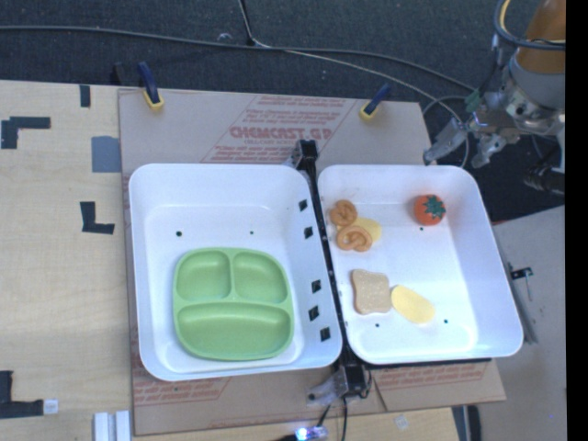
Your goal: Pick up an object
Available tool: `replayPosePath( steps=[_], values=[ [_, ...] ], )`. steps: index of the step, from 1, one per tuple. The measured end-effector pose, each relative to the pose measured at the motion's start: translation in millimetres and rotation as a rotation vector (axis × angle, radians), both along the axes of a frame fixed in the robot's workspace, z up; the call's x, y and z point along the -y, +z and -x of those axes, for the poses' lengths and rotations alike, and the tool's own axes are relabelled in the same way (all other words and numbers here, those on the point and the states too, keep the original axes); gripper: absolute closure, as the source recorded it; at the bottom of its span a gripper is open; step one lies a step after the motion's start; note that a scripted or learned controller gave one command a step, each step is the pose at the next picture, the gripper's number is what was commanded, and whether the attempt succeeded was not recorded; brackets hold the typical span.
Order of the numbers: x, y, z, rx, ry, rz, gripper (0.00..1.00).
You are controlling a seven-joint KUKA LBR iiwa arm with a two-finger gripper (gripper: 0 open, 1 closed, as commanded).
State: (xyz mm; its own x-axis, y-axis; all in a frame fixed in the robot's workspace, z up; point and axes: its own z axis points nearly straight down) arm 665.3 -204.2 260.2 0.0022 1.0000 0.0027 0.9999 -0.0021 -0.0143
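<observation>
The right bin (478,274) holds a red tomato (428,209) near its far right corner. Two brown pretzels (343,213) (355,239) lie by its left wall with a pale yellow piece (370,229) beside them. Nearer the front are a slice of toast (371,291) and a yellow oval piece (412,304). My gripper (459,151) hangs above the bin's far right rim, up and to the right of the tomato. Its fingers are spread open with nothing between them.
The left bin (152,200) holds a green divided plate (233,303). Black clips run along the seam between the bins (317,246). Both bins sit on a cardboard sheet (257,127) held by blue and yellow clamps (149,88) (372,105). Cables (276,49) cross the dark floor behind.
</observation>
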Motion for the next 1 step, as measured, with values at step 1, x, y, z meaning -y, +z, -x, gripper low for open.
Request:
replayPosePath(
  steps=[1],
  values=[
    [-0.7,9.1,-2.3,0.014,0.004,0.003,0.00]
  ],
)
